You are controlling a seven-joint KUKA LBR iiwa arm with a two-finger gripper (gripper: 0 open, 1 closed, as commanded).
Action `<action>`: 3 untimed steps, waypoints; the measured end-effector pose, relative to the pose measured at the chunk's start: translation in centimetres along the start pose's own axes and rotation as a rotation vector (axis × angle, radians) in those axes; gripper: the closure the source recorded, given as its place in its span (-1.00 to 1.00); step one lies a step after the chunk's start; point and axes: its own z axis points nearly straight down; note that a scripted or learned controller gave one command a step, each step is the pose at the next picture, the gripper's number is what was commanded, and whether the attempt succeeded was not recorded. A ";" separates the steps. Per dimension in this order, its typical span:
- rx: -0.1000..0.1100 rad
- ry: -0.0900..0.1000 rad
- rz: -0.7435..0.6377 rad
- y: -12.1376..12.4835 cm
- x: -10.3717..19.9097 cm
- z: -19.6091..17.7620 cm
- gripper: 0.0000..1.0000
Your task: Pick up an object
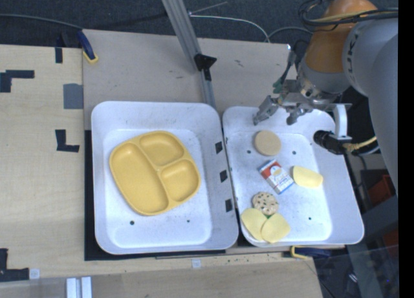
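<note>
Tool (278, 114) of mine hangs open, 2 fingers spread, gripping nothing. It sits above the right bin's (343, 225) far edge, near the tan disc (267, 142).

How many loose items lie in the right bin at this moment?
6: a tan disc at the far end, a small carton in the middle, a yellow piece right of it, a cookie, and two yellow pieces overlapping at the near rim.

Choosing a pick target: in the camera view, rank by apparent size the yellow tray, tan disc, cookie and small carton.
1. yellow tray
2. tan disc
3. cookie and small carton: too alike to rank.
</note>
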 end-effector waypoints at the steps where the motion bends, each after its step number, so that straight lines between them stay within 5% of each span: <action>1: -0.007 -0.001 -0.001 2.7 0.6 -4.8 -1.00; 2: -0.001 -0.002 0.000 2.5 0.6 -5.5 1.00; 3: 0.000 -0.003 0.000 2.5 0.6 -5.4 -1.00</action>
